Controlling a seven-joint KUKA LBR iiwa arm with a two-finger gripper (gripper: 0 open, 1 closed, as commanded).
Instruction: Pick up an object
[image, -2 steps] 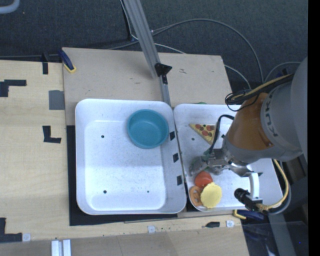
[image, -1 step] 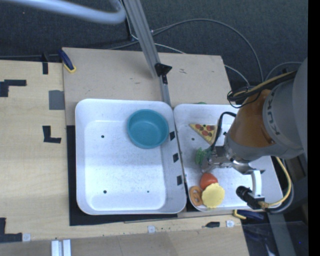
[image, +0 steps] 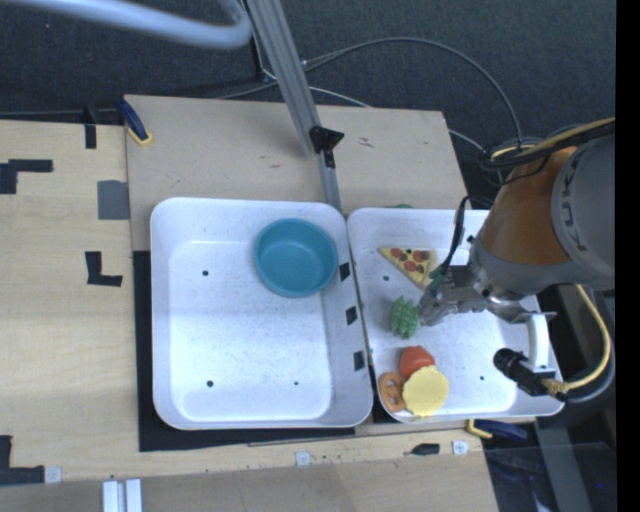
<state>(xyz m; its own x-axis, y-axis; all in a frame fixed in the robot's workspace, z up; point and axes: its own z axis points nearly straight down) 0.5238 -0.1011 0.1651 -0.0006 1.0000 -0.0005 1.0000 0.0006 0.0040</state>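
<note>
My gripper (image: 432, 305) reaches into the right bin (image: 470, 395) from the right, its tips just beside a small green broccoli-like piece (image: 404, 317). I cannot make out how the tips stand. A pizza slice (image: 408, 261) lies just above the gripper, near the bin's far left side. Toward the near edge lie a red tomato-like piece (image: 415, 358), a yellow round piece (image: 426, 390) and an orange slice (image: 391, 391). A blue bowl (image: 295, 257) sits in the left bin (image: 190, 330) at its far right corner.
A grey pole (image: 300, 90) slants down from the top to the divider between the bins. Black cables (image: 480, 120) loop over the dark floor at upper right. The arm's grey body with orange band (image: 540, 225) covers the right bin's far right part.
</note>
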